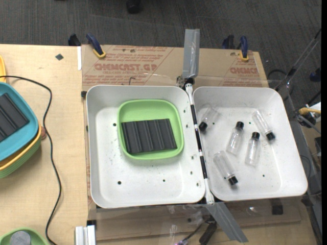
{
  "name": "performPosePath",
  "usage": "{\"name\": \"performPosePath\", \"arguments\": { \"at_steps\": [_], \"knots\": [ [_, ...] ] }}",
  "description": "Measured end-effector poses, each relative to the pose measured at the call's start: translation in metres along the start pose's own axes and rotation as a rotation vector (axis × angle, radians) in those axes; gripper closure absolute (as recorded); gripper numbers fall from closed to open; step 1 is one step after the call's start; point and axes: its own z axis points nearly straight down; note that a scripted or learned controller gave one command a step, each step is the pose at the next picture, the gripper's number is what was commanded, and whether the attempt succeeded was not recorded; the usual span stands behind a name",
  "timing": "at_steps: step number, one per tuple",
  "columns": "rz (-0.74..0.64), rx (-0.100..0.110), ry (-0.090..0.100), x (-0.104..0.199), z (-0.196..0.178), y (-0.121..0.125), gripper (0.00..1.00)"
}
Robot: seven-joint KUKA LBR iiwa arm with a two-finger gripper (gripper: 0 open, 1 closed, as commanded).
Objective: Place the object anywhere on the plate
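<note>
Tool state: couldn't tell. Five clear vials [240,142] with black caps lay loose in the right bin [286,188], scattered around its centre; green plate [176,114] with a dark ribbed insert [149,136] sat at 9 o'clock from them in the left bin [102,182]. Risks: round, see-through vials could roll or slip from a pinch; the pair at 3 o'clock lay close enough to double-grab.

Of the arm, no colour, shape, cable or marking can be told here.
</note>
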Motion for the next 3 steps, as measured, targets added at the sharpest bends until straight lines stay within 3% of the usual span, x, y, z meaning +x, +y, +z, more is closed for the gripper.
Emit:
{"name": "performPosePath", "arguments": {
  "at_steps": [1, 3],
  "knots": [
    [0.002, 0.000, -0.001, -0.019, -0.002, -0.007, 0.00],
    [0.001, 0.000, -0.001, -0.020, 0.032, -0.004, 0.00]
  ]
}}
